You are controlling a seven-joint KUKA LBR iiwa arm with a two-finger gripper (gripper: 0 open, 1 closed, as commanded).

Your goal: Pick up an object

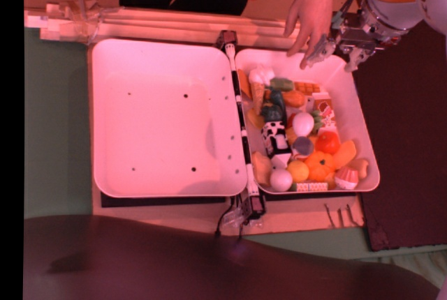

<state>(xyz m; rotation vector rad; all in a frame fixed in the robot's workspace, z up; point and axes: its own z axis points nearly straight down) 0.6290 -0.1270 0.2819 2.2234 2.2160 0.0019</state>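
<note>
The right bin (353, 93) holds a heap of small toys: a white egg (303, 124), a black-and-white cow-patterned piece (275, 136), an orange pumpkin-like toy (320, 165), a white ball (281, 180), a red piece (327, 141) and several others. My gripper (338, 53) hangs over the far right corner of that bin, above its rim, fingers spread open with nothing between them. The toys lie nearer and to the left of it.
The left bin (167, 117) sits beside the right one, with a black-and-white divider strip (239, 117) between them. A person stands at the far side, one hand (311, 16) resting just left of my gripper. A dark shape covers the near edge.
</note>
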